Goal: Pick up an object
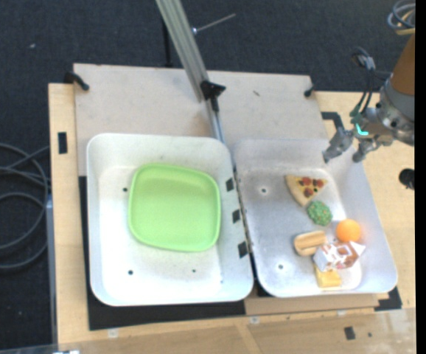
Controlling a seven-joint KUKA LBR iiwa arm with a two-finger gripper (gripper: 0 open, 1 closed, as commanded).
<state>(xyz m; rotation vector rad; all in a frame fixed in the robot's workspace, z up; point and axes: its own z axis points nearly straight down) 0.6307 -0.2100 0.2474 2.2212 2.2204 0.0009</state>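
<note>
Black cables (10, 198) (looped) lie left of the bench (65, 198).

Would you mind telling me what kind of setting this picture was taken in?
Most likely a robotics lab bench set up for pick-up trials. Two white bins sit side by side on a wooden board, toy food such as a pizza slice and an orange lies in the right one, and a gripper hovers over its far edge.

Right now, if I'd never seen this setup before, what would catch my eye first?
Probably the bright green plate, lying alone in the left bin. Next, the cluster of toy food in the right bin: a pizza slice, something green and bumpy, an orange, a hot dog bun and a small carton. Above that bin's far right corner hangs the robot's gripper, open with nothing in it.
</note>
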